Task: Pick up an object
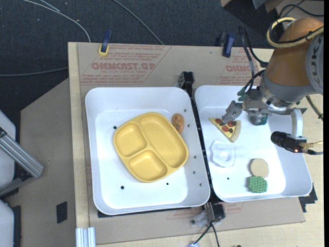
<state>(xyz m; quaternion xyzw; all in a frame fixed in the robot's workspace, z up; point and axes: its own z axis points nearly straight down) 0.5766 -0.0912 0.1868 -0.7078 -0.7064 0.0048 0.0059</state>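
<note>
I see the gripper (240, 108) low over the right bin (293, 189), its tip right at the upper edge of the pizza slice (226, 128). The arm's bulk hides the wrist, and I cannot tell how the hand stands or whether it has hold of anything. Below it lie a clear cup (222, 154), hard to make out, a cookie (259, 167) and a green piece (257, 184). Far left, a small brown item (178, 121) touches the yellow tray (149, 146).
</note>
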